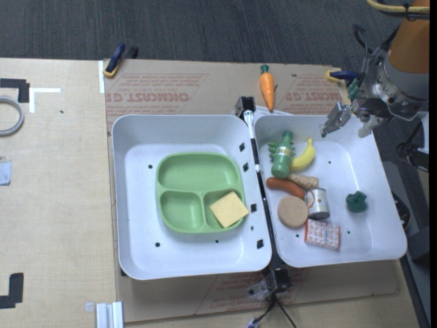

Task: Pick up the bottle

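Banana [304, 155] and sausage [285, 186] (both touching) crowd the bottle [280, 154].

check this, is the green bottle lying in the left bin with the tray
No, the green bottle lies in the right bin, beside the banana.

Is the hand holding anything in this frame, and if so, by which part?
Nothing is held. The hand hangs over the right bin's far edge, apart from the green bottle.

Dark grey carpet floor [171, 12] beyond pale wood bench [54, 203] — cardboard sheet [177, 91] on top.
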Robot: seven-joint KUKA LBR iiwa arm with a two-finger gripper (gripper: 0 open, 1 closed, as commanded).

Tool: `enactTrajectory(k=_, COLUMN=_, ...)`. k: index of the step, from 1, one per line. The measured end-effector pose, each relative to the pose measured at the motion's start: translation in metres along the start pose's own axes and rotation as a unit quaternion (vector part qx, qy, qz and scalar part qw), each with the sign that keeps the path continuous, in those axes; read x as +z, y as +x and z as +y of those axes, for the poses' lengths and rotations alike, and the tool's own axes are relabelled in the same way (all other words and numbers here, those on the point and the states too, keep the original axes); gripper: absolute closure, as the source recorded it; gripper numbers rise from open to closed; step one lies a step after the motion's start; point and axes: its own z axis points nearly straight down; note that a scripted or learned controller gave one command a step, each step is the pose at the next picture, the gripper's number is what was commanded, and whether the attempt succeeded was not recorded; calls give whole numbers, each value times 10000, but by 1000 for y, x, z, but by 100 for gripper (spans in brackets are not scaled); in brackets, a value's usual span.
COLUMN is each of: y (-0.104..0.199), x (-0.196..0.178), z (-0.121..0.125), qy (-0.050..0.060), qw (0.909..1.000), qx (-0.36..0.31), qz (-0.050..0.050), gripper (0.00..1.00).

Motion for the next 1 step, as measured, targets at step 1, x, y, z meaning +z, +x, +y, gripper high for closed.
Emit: enactTrajectory(k=1, y=0, x=-10, z=0, qy=-3, qw=10000, qx=-8, qz=-7, gripper=100)
